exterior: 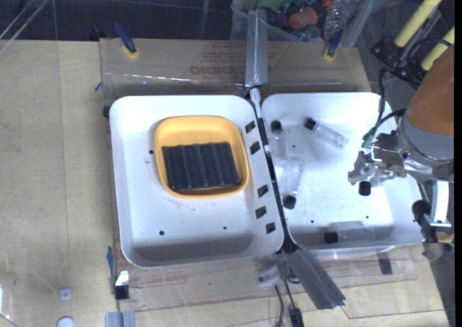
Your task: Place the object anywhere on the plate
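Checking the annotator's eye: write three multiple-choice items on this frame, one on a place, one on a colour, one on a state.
1. Where does the square yellow plate sit?
A. left white bin
B. right white bin
C. bare bench

2. What colour is the ribbed rectangular block?
A. red
B. dark grey
C. white

3. How does the block lie?
A. flat on the plate
B. leaning on the bin wall
C. hanging from the gripper

Answers: 1 A, yellow rim lies within the left bin. 2 B, its ribs look dark grey. 3 A, the plate's rim frames it; the gripper is over the right bin.
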Robot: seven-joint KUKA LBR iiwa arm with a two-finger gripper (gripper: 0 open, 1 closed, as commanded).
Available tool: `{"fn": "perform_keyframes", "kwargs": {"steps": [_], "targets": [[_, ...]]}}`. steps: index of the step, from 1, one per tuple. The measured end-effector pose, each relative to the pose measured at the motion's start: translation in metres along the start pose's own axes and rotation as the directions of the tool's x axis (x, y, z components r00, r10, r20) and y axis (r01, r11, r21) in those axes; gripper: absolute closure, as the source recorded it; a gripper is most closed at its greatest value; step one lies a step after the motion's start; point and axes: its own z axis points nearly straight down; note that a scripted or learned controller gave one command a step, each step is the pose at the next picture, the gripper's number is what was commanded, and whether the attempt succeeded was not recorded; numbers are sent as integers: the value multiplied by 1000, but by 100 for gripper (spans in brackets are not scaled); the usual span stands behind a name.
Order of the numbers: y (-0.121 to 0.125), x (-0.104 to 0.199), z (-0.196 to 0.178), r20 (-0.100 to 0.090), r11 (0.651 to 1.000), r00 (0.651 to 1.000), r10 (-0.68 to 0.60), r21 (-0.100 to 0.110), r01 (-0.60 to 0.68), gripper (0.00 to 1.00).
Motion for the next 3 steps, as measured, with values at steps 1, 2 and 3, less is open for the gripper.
{"fn": "perform_keyframes", "kwargs": {"steps": [1,2,3], "targets": [[0,0,0,0,1000,1000,0,0,0,0],[32,-60,-38,1,1000,1000,17,-2,-17,0],[98,-82,-91,1,1000,1000,14,-2,-14,0]]}}
